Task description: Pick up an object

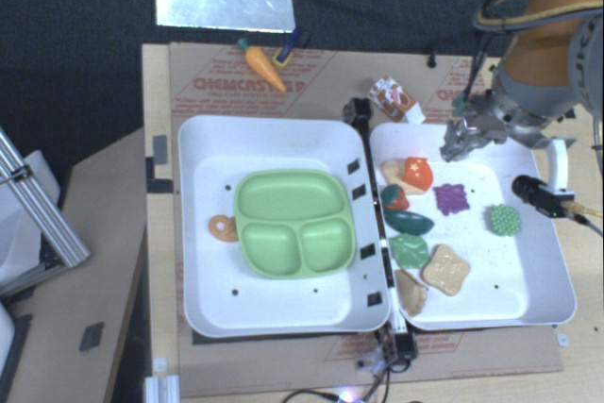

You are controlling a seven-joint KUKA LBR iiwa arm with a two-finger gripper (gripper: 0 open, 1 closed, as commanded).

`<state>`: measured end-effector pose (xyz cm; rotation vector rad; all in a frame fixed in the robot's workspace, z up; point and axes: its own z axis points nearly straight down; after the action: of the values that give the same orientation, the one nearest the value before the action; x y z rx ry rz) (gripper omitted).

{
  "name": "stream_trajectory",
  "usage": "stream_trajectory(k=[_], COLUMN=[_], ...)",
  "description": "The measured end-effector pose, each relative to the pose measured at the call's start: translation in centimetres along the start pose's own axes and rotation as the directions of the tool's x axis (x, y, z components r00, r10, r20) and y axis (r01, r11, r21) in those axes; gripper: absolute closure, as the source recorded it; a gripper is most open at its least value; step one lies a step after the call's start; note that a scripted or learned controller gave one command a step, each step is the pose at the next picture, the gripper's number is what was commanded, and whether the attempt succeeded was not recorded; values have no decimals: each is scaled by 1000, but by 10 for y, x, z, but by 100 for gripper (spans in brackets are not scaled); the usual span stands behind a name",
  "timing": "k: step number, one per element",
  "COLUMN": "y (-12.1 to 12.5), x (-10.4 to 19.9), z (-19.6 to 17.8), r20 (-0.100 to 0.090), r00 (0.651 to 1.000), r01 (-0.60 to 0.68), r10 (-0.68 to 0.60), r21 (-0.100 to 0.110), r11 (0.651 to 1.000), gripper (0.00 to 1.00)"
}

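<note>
Toy foods (418, 173) in bin, gripper (460, 146) above

The arm (552, 33) comes in from the right side of the view, in its upper part. The orange band sits highest, near the top right corner, and under it the grey wrist goes down and to the left. At the end of the wrist is the hand (460, 146), a dark metal part which points down and to the left. It is too small and dark to read in detail.
</note>
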<state>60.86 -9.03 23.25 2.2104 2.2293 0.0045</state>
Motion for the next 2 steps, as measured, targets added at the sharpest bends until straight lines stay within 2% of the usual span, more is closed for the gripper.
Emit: stream_trajectory(k=[2], y=[10], x=[100], z=[-9], r20=[0], r00=[1000], r01=[0], r10=[0], r21=[0], r11=[1000], gripper=[100])
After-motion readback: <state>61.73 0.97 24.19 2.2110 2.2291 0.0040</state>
